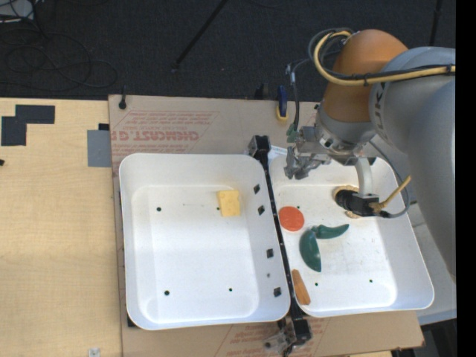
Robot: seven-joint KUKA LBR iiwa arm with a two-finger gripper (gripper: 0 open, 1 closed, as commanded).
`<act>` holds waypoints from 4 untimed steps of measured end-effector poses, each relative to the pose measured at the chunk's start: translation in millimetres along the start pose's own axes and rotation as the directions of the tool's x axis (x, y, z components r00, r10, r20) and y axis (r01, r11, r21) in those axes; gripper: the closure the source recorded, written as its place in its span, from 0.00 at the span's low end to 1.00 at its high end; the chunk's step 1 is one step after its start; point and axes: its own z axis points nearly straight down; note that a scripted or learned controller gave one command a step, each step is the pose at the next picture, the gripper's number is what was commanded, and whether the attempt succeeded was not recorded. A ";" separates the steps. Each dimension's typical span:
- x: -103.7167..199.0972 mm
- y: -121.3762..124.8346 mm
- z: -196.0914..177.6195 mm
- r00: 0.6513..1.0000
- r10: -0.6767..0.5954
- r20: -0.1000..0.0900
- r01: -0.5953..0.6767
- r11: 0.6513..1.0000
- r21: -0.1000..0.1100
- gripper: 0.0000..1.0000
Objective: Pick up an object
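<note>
Presently, from the overhead camera, my gripper (300,171) hangs at the right bin's (416,288) eleven o'clock corner, carrying nothing; whether it is spread or closed I cannot tell. Candidates lie loose toward five o'clock of me: an orange disc (291,218) and a green curved piece (315,244), both reachable from above.

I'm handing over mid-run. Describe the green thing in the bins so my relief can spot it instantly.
Find the right bin, the one the arm reaches over. The green object lies near its middle, just right of and below the flat orange-red disc. It is the only dark green piece there, curved like a bent leaf, unlike the slim orange stick at the divider.
</note>
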 end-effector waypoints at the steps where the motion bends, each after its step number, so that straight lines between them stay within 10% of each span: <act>1: 88.1 -0.9 -61.7 1.000 -0.002 -0.003 0.002 1.000 0.004 1.00; 4: 49.5 -20.1 -351.2 1.000 0.006 0.002 -0.006 1.000 0.000 1.00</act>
